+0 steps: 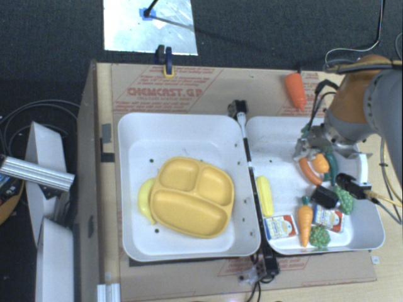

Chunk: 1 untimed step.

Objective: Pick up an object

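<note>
Reaching in from the right, the arm (368, 102) sets its gripper (310, 148) low over the right bin (277, 137); finger state cannot be told. An orange toy (313, 167) lies just below the gripper, apparently touching. Carrot (304, 222) and yellow corn (264, 195) lie farther below-left; yellow tray (192, 197) well left.

Lab: bench (189, 83), loose cables (38, 113)

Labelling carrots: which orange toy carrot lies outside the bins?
The orange toy carrot on the cardboard behind the right white bin; the green-topped carrot lies inside it.
</note>
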### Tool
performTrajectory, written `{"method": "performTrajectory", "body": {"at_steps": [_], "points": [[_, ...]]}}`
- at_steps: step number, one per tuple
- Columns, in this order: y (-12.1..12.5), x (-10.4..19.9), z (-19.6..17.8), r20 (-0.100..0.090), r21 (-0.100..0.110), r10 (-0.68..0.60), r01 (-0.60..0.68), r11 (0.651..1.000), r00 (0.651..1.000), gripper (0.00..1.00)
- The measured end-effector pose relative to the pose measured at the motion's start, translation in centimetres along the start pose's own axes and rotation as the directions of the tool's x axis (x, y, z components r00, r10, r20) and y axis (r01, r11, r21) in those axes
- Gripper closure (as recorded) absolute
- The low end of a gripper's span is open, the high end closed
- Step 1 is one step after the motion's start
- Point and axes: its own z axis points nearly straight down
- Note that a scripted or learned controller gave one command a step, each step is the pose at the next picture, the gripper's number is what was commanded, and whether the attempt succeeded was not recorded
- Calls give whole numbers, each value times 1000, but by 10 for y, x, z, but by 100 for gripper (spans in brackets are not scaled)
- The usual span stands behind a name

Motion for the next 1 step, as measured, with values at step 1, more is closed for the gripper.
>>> {"method": "performTrajectory", "body": {"at_steps": [1], "points": [[-36,-6,-54,1,2,7,-7,1000,1000,100]]}}
